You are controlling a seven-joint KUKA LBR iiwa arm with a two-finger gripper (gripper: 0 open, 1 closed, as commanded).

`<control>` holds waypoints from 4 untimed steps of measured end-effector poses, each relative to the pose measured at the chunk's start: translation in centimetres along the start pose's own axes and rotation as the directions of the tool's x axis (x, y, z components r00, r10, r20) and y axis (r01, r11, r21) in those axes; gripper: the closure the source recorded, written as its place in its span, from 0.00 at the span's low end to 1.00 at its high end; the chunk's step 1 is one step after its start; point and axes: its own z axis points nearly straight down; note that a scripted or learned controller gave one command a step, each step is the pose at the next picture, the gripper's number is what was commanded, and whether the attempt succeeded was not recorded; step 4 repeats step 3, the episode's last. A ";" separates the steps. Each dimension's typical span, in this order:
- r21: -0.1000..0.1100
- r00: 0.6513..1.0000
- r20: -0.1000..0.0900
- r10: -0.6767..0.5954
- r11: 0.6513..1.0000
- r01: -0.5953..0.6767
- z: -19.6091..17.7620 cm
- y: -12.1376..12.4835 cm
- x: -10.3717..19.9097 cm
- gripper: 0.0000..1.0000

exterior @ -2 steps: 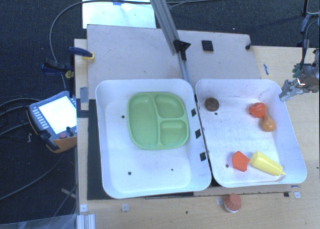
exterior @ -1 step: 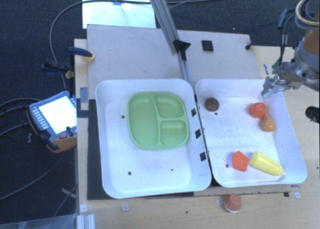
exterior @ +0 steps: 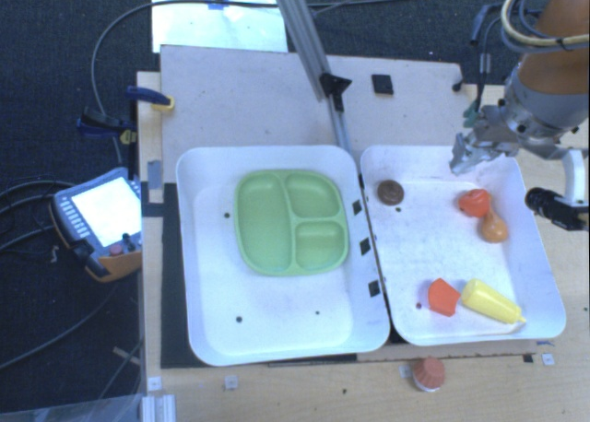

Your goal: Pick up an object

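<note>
In the right bin (exterior: 539, 314), the pieces lie in tight pairs, a red one (exterior: 475, 202) touching an orange one (exterior: 494, 228) and an orange block (exterior: 443, 297) just beside a yellow cone (exterior: 492, 301), so a descent could nudge a neighbour or close on two at once, while the lone brown ball (exterior: 391, 193) may roll away. The gripper (exterior: 468, 155) hovers over the bin's far edge, near the red piece, grasping nothing. I cannot tell whether it is released or clenched.

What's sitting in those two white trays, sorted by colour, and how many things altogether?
Green: 1, divided plate, in the left bin
Brown: 1, ball
Red-orange: 2, round piece, block
Orange: 1, pear-shaped piece
Yellow: 1, cone
Total: 6
</note>
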 end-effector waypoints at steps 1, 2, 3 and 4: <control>0.001 1.000 0.000 0.000 1.000 0.000 0.2 0.3 4.9 1.00; 0.000 1.000 0.000 0.000 1.000 0.000 1.7 1.8 10.5 1.00; 0.003 1.000 -0.001 0.001 1.000 -0.001 3.5 2.4 14.7 1.00; 0.003 1.000 -0.001 0.001 1.000 -0.001 3.5 2.4 14.7 1.00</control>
